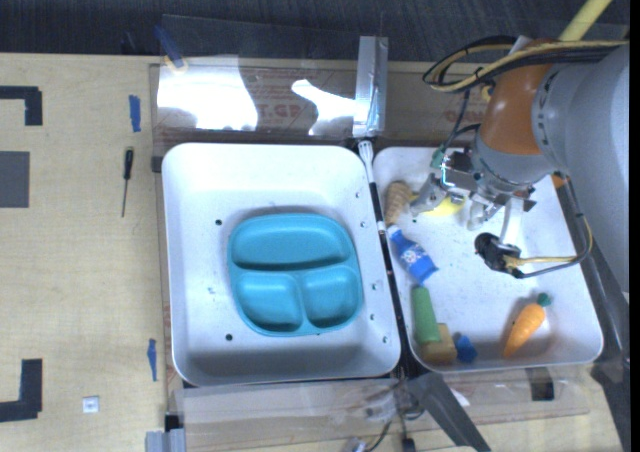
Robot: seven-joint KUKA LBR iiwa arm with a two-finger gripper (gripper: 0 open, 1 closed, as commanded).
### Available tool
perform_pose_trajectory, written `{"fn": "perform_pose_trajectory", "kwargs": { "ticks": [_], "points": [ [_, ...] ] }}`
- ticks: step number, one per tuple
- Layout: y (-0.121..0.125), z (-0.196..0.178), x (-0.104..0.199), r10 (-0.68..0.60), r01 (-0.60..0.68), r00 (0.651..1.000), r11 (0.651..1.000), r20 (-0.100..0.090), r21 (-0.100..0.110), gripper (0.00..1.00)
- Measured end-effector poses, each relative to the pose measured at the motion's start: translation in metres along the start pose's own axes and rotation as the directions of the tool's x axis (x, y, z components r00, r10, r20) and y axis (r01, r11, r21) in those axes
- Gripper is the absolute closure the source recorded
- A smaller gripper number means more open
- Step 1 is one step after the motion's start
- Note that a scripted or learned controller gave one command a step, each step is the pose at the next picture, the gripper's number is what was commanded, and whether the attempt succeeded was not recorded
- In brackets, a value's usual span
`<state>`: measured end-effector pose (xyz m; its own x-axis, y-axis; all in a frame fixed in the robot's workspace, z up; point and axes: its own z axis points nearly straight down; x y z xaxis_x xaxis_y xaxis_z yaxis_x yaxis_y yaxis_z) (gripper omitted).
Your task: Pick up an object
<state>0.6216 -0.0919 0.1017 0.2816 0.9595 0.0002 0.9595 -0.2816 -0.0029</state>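
Observation:
The arm reaches in from the right, with my gripper (488, 210) low over the back of the right bin (570, 285). Just left of the gripper lies a small yellow object (446, 203), partly covered by the wrist. A tan ridged object (398, 200) sits at the bin's back left corner. In front of it lies a blue and white packet (412, 256). Along the left wall lies a green cylinder (424, 311), then an olive block (436, 348) and a small blue piece (464, 346). An orange carrot (524, 326) lies at the front right.
The left bin (190, 240) holds a blue divided plate (294, 271) at its middle. A ridge between the bins runs from a metal post (369, 90) at the back. Bare bin floor shows between the gripper and the carrot.

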Motion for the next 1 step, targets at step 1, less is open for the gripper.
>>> {"fn": "perform_pose_trajectory", "kwargs": {
  "ticks": [1],
  "points": [
    [-0.0019, -0.0572, -0.0209, -0.113, 0.113, 0.994, 0.994, 0.002, -0.004, 0.0]
  ]
}}
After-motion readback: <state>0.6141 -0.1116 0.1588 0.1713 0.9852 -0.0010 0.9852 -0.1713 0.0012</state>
